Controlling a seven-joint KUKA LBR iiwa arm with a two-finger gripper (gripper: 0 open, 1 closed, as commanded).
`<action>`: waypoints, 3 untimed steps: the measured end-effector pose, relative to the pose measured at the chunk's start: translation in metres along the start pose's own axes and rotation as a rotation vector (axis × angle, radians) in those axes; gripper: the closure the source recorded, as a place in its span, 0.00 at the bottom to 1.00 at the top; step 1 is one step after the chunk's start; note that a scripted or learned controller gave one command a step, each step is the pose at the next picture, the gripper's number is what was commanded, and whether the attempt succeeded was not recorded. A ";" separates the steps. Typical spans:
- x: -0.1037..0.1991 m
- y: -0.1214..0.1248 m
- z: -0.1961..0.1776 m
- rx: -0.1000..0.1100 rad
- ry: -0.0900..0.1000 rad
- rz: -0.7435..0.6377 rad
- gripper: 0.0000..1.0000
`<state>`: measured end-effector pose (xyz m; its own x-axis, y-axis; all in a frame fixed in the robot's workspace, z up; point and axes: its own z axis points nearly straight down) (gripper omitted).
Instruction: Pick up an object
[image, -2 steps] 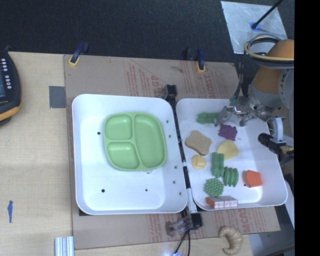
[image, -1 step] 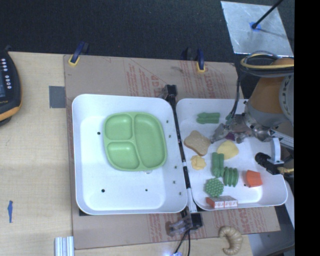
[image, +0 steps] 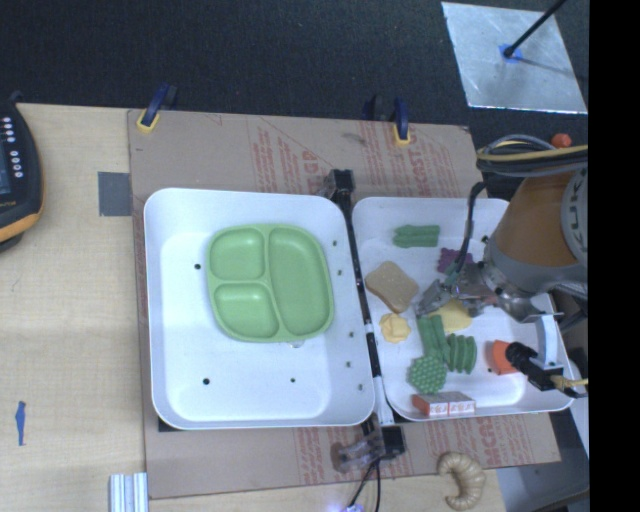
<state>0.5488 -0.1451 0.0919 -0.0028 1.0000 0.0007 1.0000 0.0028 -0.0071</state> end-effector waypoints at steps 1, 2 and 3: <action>-0.001 -0.032 0.001 0.001 0.001 -0.002 0.00; 0.009 -0.046 0.001 0.000 0.001 0.000 0.00; -0.007 -0.015 0.000 -0.007 -0.001 -0.002 0.00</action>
